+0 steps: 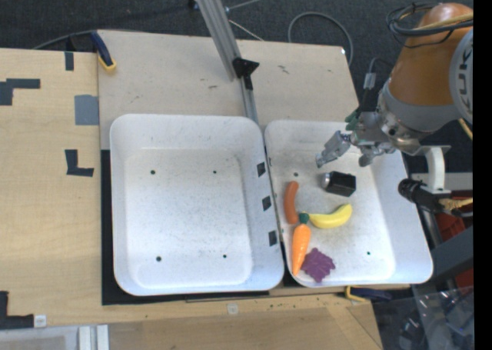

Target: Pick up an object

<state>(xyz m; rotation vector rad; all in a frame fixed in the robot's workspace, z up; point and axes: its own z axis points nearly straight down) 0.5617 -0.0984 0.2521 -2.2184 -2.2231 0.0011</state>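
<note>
1. A tan bench [177, 87] on dark carpet bears two white bins — the left bin [184, 202] and the right bin [384, 248].
2. The gripper [347, 153] hangs over the right bin's upper part, fingers spread, holding nothing.
3. Below it lie a black object [339, 182], banana [332, 217], sausage [290, 201], carrot [300, 247] and purple grapes [317, 264] — all clustered.

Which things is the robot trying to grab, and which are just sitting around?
For the job:
hand
black block
banana
sausage
carrot
purple grapes
right bin

Just sitting around:
left bin
metal pole
blue and yellow clamp
</note>
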